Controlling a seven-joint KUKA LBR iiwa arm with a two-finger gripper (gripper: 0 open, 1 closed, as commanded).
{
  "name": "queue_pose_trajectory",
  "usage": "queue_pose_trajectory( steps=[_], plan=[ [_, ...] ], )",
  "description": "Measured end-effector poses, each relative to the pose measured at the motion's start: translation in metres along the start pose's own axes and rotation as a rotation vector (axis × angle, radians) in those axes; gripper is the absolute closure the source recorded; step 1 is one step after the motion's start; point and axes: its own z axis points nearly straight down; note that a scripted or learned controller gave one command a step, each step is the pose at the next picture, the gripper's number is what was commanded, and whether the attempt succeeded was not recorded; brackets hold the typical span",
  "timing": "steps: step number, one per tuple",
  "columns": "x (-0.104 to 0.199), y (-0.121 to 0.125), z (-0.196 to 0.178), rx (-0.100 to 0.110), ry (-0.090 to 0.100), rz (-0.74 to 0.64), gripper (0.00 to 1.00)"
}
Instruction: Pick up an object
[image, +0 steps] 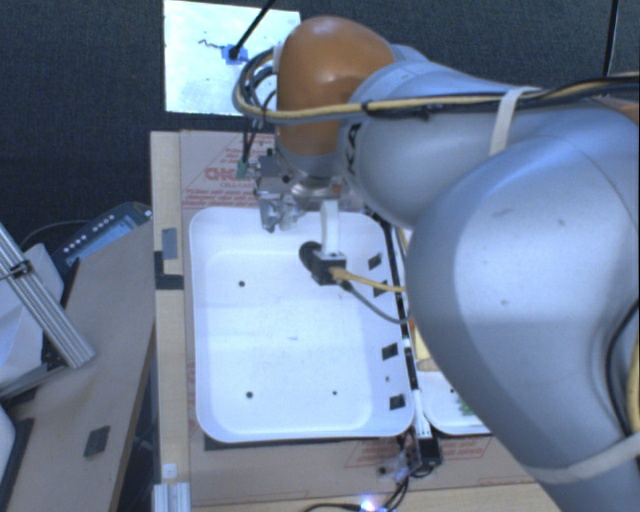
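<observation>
Red print (215, 172) runs along the cardboard (170, 330) under the bins, by the far rim of the left bin (215, 400), but it is faint and partly covered, so no word can be read for sure. The arm (500, 250) reaches in from the right and bends downward, its orange band (325, 65) uppermost; the gripper (282, 205) points down over the left bin's far edge; whether it is released or clenched cannot be told. The arm hides most of the right bin (450, 412), so where the thing to be picked up lies cannot be told.
</observation>
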Motion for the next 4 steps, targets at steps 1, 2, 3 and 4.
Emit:
queue_pose_trajectory(
  steps=[1,2,3,4],
  plan=[
    [-0.017,-0.002,0.111,0.009,-0.006,0.011,1.0],
    [-0.092,-0.001,0.104,0.004,-0.005,0.017,1.0],
    [-0.022,-0.004,-0.071,-0.016,0.003,0.002,1.0],
    [-0.031,0.0,-0.018,0.004,-0.005,0.011,1.0]
  ],
)
